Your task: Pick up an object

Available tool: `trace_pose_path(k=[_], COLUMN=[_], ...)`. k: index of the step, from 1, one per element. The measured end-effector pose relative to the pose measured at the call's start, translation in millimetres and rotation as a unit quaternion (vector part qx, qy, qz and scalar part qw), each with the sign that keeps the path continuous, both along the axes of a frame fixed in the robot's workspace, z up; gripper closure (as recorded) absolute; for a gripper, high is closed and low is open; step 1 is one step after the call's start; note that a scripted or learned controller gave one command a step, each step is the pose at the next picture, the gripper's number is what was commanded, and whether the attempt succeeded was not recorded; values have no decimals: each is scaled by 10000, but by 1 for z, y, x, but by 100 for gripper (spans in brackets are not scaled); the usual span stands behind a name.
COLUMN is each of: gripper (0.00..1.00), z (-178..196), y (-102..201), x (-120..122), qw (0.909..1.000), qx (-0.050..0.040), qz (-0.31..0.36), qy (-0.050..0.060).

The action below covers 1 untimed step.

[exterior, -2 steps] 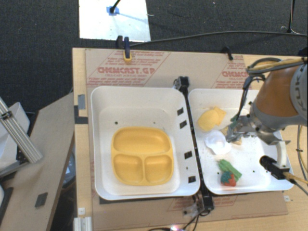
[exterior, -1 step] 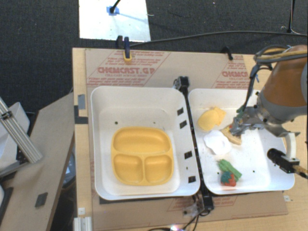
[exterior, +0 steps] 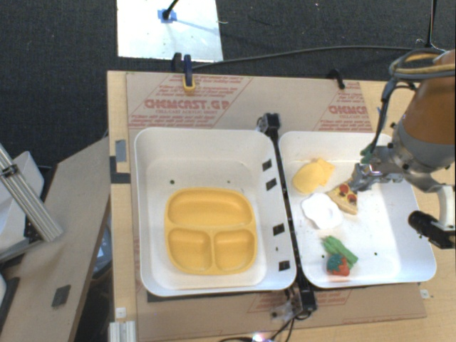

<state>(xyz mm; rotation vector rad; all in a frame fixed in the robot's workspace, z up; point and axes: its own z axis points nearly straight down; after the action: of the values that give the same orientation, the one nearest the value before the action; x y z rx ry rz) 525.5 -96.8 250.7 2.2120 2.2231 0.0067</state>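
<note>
Gripper (exterior: 362, 179): right of centre in the frame, low over the right bin; tip pointing left and down toward the pizza slice; fingers too small and blurred to judge, so open or closed cannot be told; nothing visibly held
Arm (exterior: 427, 123): entering from the right edge; orange band above a grey wrist; dark cables looping over its top
Pizza slice (exterior: 346, 198): toy wedge with red spots, just below and left of the gripper tip; contact cannot be told; overlapping the white piece at its lower left
White piece (exterior: 322, 210): flat, blob-shaped, middle left of the right bin, pale against the floor
Yellow piece (exterior: 313, 176): rounded lump, upper left of the right bin, just above the white piece
Green and red toy (exterior: 339, 256): lower part of the right bin, well apart from the gripper
Right bin (exterior: 406, 251): shallow, white, right half of the bench
Left bin (exterior: 153, 191): shallow, white, touching the right bin along the centre seam
Yellow tray (exterior: 211, 230): three compartments, lying flat in the middle of the left bin
Bench (exterior: 235, 95): brown board with red lettering, visible above both bins
</note>
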Motion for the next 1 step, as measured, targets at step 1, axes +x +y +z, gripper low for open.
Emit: trace_pose_path(k=[1], gripper=[100], z=[47], y=[0], x=[1], qw=[10000], qx=[-2], qz=[-2], qy=[1])
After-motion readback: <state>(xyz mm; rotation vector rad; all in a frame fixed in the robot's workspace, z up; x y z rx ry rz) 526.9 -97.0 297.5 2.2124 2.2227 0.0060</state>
